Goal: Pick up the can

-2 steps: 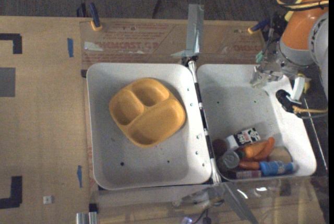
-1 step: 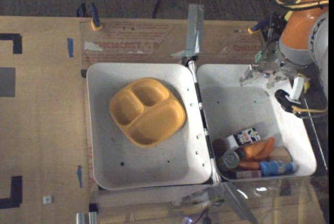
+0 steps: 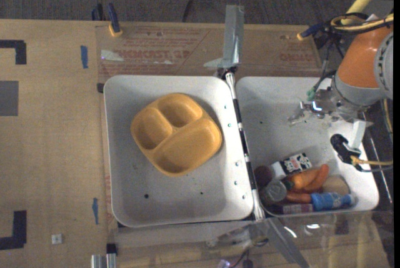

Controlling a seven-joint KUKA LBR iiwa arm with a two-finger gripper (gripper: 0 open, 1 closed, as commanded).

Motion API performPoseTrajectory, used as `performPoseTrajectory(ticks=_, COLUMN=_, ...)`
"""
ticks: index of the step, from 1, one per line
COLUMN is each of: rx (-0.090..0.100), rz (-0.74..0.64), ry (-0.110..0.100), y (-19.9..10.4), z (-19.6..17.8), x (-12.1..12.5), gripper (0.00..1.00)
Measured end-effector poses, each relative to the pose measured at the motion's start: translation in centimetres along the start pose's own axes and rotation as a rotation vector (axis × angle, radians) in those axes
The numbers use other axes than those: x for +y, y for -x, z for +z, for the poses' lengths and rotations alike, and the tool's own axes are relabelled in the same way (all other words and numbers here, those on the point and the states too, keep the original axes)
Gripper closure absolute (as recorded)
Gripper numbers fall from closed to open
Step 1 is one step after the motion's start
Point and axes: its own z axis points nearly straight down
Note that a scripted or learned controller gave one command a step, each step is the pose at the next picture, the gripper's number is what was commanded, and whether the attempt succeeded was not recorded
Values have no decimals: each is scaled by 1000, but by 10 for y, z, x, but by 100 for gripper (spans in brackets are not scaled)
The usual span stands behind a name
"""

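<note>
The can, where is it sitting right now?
In the camera view the can is in the right bin, at its near-left corner by the divider, next to the carrot and below the small carton.

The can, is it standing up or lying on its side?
Upright, it seems: the can shows its round grey top to the camera, in the right bin's near corner against the divider, crowded by a carrot and other items.

We see a yellow divided plate (image 3: 177,134) in the left bin (image 3: 122,154). In the right bin (image 3: 269,110), the can (image 3: 274,191) lies among clutter at the near edge, and the gripper (image 3: 312,109) hovers well apart from it.
</note>
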Motion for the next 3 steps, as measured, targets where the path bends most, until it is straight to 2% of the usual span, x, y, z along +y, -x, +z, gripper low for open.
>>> performPoseTrajectory(ticks=1, rx=17, rz=-39, ry=2, y=10, z=-17, x=41, gripper=0)
performPoseTrajectory(ticks=2, rx=4, rz=-82, ry=0, y=4, z=0, x=-5, gripper=0)
performPoseTrajectory(ticks=3, rx=-1, rz=1, ry=0, y=-11, z=1, x=51, gripper=0)
